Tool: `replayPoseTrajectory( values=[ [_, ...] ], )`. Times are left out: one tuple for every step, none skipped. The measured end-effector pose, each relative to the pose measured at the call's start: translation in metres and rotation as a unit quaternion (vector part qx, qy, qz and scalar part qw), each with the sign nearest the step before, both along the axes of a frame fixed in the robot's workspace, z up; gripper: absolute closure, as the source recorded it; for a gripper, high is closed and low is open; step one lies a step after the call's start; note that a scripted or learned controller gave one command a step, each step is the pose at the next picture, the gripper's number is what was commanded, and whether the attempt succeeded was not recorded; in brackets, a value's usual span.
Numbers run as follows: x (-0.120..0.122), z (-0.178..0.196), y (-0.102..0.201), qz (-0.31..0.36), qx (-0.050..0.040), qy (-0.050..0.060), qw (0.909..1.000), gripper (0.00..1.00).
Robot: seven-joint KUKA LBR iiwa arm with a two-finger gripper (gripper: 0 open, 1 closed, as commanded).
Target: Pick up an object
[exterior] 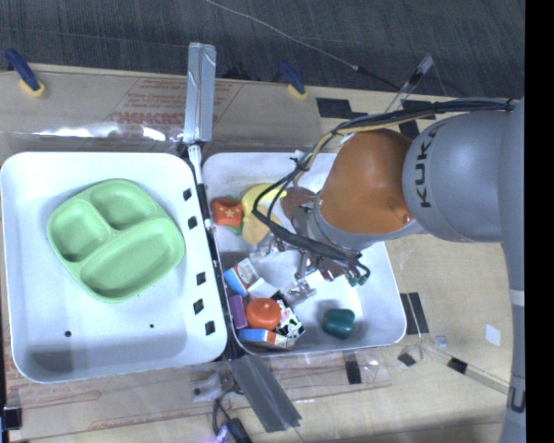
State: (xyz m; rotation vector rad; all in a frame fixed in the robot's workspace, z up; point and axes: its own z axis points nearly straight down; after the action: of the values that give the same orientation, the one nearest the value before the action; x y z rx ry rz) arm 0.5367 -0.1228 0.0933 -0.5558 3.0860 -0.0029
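Note:
My arm reaches in from the right, and its orange band hangs over the right bin (380, 314). The gripper (300, 280) is low over the middle of that bin, just above the bin floor and beside a pile of small objects. An orange-red toy (228, 212) lies at the bin's left, and a yellow object (258, 203) sits partly under the wrist. An orange ball-like piece (264, 312) rests near the front next to a black-and-white item (290, 326). A dark green object (339, 321) lies at the front right. Nothing visible sits between the fingers.
The left bin (37, 340) holds a light green divided plate (117, 238). A metal divider with black clips runs between the two bins (203, 247). Cables loop around the wrist above the right bin.

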Motion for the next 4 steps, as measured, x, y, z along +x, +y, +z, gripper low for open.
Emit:
replayPoseTrajectory(
  values=[
    [0.087, 0.000, 0.022, -0.030, 0.0010, 0.002, 0.9995, 0.00],
    [0.089, 0.011, 0.022, -0.028, 0.0001, 0.000, 0.9996, 1.00],
    [0.085, 0.004, 0.025, -0.174, -0.0019, 0.000, 0.9848, 1.00],
    [0.084, 0.000, 0.029, -0.172, 0.0007, 0.003, 0.9851, 0.00]
  ],
)
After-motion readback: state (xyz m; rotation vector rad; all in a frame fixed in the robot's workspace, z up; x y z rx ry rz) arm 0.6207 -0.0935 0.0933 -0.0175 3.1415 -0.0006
